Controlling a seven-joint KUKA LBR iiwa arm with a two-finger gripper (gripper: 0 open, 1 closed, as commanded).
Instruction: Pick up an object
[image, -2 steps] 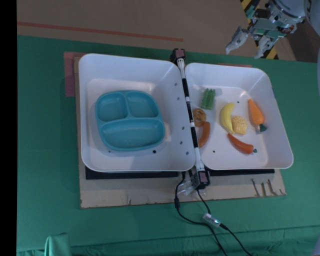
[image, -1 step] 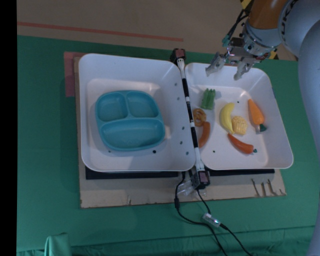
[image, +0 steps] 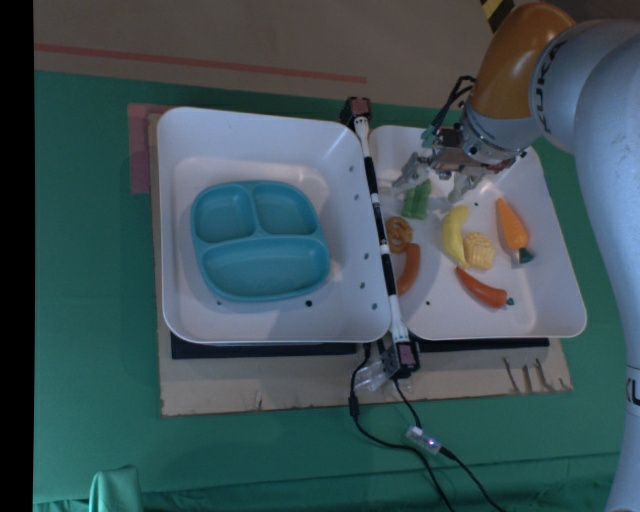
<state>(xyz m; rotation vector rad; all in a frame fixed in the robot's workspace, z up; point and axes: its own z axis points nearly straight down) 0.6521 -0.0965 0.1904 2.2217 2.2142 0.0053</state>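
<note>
My gripper (image: 437, 180) hangs over the back left part of the right bin (image: 560, 300), its two fingers spread open. A green vegetable (image: 417, 199) lies just below the left finger (image: 409, 176), not between the fingers. In front of the gripper are a yellow banana (image: 454, 230) and a piece of corn (image: 479, 250). An orange carrot (image: 512, 225) lies to the right. A red chili (image: 482, 288), an orange sausage (image: 410, 267) and a small orange ring (image: 399, 233) lie nearer the front and left.
The left bin (image: 200, 140) holds a teal divided plate (image: 260, 240). A black-and-white bar (image: 380, 230) runs between the bins. Cables (image: 400, 420) trail off the front of the cardboard base. My arm (image: 590, 90) crosses the right bin's far corner.
</note>
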